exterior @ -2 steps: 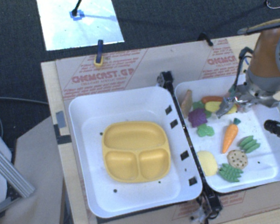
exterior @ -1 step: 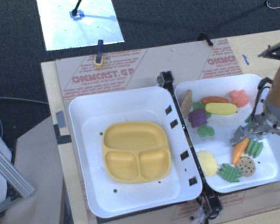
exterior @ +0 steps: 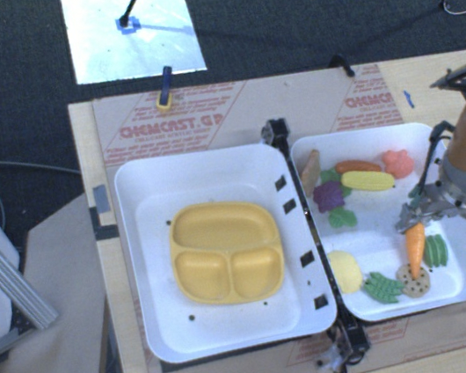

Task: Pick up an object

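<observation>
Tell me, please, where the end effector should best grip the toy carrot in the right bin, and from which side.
Grip the toy carrot across its orange middle, coming from above. It lies flat and nearly lengthwise up-down in the view, so close across its narrow width. The cookie touches its tip and green beans lie close alongside.

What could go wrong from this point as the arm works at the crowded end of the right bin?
1. The gripper sits at the top of the carrot, which lies against the cookie and green pepper; a grab may snag or shove those neighbours.
2. The carrot's tapered shape could slip out during a lift.
3. Working close to the right bin wall risks the arm brushing it.
</observation>
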`<state>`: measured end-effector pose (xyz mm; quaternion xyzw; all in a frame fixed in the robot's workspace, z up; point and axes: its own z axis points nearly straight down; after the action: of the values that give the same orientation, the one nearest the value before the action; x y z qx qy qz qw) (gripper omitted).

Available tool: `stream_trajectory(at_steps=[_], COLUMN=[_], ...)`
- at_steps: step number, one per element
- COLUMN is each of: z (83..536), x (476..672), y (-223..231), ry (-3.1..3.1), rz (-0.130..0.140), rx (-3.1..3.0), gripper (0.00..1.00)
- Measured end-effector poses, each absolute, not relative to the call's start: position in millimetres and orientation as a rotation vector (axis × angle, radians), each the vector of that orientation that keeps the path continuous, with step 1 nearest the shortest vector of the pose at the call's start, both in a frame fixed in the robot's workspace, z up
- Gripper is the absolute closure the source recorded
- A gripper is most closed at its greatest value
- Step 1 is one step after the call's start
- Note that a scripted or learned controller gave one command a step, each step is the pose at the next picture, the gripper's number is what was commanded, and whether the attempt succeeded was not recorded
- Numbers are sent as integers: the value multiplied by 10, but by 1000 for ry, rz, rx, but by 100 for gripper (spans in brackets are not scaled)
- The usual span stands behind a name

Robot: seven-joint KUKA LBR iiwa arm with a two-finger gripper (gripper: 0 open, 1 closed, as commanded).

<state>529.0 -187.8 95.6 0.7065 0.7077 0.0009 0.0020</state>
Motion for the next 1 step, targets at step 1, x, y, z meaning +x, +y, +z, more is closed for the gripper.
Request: stream_trajectory(at_steps=[1], z=[1879], x=[5597], y=[-1794], ry=[2221], rz=[10], rx=[2206], gripper=[100])
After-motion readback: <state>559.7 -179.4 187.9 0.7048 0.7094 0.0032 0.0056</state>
